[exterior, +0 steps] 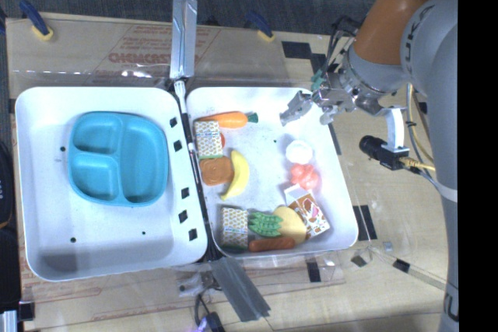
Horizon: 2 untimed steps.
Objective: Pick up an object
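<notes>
The right bin (pixel 327 128) holds several toy foods. Along its left side lie a carrot (pixel 229 120), a small snack box (pixel 208 138), a brown bread slice (pixel 215 169) and a banana (pixel 238 173). At its right side sit a white egg (pixel 299 152) and a pink-red fruit (pixel 305 177). My gripper (pixel 310 110) hangs over the bin's upper right corner, just above the egg. It is open, with its two grey fingers (pixel 292 108) spread and nothing between them.
A red-and-white carton (pixel 310 214), a yellow piece (pixel 289 220), green produce (pixel 264 223), a sausage (pixel 271 243) and another box (pixel 233 223) crowd the right bin's front. The left bin (pixel 39 245) holds a blue divided plate (pixel 119 157).
</notes>
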### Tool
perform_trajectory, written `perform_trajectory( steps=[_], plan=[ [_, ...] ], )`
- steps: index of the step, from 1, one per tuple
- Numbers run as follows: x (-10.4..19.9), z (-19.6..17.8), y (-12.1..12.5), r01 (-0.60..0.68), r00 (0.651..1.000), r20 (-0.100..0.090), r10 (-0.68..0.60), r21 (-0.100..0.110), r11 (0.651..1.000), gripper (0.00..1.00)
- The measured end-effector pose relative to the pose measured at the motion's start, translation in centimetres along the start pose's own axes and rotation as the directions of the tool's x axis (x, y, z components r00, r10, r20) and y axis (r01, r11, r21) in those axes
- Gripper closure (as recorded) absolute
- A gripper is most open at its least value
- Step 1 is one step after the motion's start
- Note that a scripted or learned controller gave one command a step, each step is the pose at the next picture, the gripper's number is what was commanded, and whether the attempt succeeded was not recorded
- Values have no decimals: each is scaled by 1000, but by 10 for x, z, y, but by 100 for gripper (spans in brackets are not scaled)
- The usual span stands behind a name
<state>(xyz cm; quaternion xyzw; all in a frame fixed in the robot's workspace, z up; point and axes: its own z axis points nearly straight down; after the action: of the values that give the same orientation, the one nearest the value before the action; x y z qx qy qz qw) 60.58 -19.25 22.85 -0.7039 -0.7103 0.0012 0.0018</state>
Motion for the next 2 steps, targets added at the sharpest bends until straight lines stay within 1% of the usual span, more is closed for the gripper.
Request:
perform_trajectory(
  steps=[1, 2],
  plan=[
    [49, 127, -67, -37, 999, 1, 37, -2, 999, 0],
    [94, 132, -34, 38, 999, 4, -38, -6, 999, 0]
  ],
)
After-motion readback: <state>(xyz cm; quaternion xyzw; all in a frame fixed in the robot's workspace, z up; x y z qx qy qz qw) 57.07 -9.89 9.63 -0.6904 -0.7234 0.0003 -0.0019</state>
